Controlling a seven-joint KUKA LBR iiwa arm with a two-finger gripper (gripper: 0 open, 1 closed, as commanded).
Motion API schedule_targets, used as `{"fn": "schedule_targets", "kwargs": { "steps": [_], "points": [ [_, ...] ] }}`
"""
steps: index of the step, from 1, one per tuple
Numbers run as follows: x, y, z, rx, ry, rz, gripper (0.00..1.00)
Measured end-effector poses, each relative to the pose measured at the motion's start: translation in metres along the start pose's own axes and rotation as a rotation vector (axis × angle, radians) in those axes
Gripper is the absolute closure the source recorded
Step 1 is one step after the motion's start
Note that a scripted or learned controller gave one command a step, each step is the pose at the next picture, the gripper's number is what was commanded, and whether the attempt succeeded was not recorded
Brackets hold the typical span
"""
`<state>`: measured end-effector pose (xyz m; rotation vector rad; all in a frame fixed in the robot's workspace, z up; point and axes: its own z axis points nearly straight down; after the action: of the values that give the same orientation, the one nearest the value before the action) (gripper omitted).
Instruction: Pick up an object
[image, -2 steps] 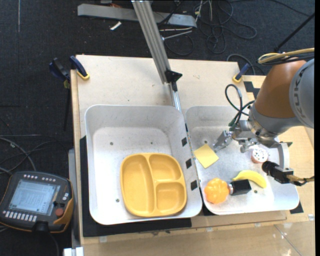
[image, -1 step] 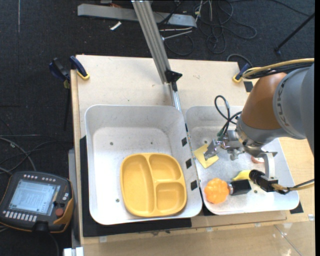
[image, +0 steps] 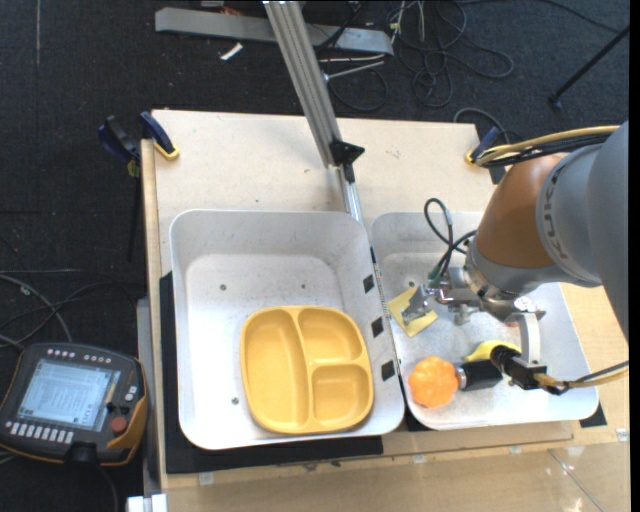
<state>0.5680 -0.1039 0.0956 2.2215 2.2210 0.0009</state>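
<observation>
Beside the pincer (image: 438, 298), its grip unclear, lies a flat pale-yellow square (image: 415, 312).

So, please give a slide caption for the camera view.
Tool above the right bin, near a pale yellow piece and a round orange object; yellow divided plate in the left bin.

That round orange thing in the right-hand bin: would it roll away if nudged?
Probably. The orange thing looks rounded, so a nudge would likely set it rolling. It lies close to the front wall of the right-hand bin, which should stop it soon. It looks small, so it is likely light.
</observation>
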Motion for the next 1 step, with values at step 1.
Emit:
{"fn": "schedule_targets", "kwargs": {
  "steps": [1],
  "points": [
    [0.0002, 0.0004, -0.0106, -0.001, 0.000, -0.001, 1.00]
  ]
}}
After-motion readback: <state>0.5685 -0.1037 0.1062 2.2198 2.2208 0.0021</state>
